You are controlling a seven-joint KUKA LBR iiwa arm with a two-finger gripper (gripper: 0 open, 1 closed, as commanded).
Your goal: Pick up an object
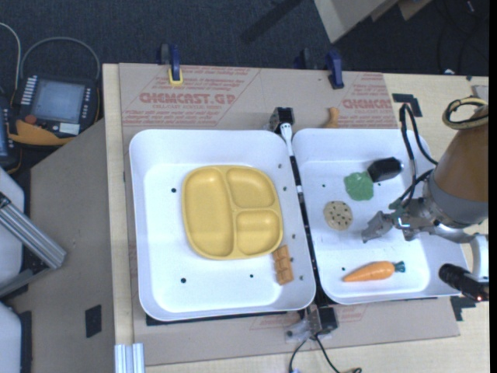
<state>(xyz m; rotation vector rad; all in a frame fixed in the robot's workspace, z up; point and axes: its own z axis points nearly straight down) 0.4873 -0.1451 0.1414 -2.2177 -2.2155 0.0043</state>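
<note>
The right bin (326, 150) holds a green lump (359, 186), a black block (384, 168), a round speckled cookie (338, 214) and an orange carrot (371, 271) with a green top. My gripper (376, 227) reaches in from the right and hovers low in the middle of this bin. It is just right of the cookie, above the carrot and below the green lump. Nothing shows in its grasp.
The left bin (155, 208) carries a yellow divided plate (231, 210) and a small brown-orange piece (283, 264) near its right wall. The arm's grey body and orange band (466, 169) cover the right bin's right side. Cables run along the bin's far right corner.
</note>
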